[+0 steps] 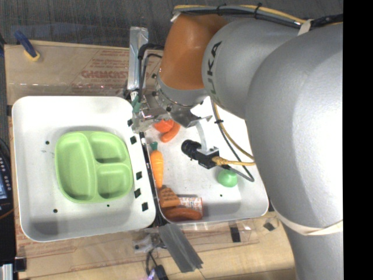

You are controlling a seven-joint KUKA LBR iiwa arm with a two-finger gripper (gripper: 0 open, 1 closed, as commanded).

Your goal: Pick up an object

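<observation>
Orange and rounded, a small toy piece [168, 130] lies in the right bin [250, 200] at its far left corner, directly beneath the gripper [147, 114], which hangs over the divide between the two bins; whether the two touch cannot be told, nor how the gripper is set, because the wrist and its fittings cover it. Just nearer along the bin's left wall lies a toy carrot [157, 165], slim and orange with a green tip pointing away. At the bin's near left corner sit a brown ridged item [168, 198], a wrapped packet [190, 203] and a reddish sausage-like piece [182, 214], all crowded together and hard to separate. A green ball [228, 178] rests toward the right, beside a black fitting [197, 153] with a yellow cable. The grey arm [280, 109] with its orange band [185, 51] hides the bin's far and right parts. The left bin [26, 174] holds a light green divided tray [93, 165], lying flat near its middle.
</observation>
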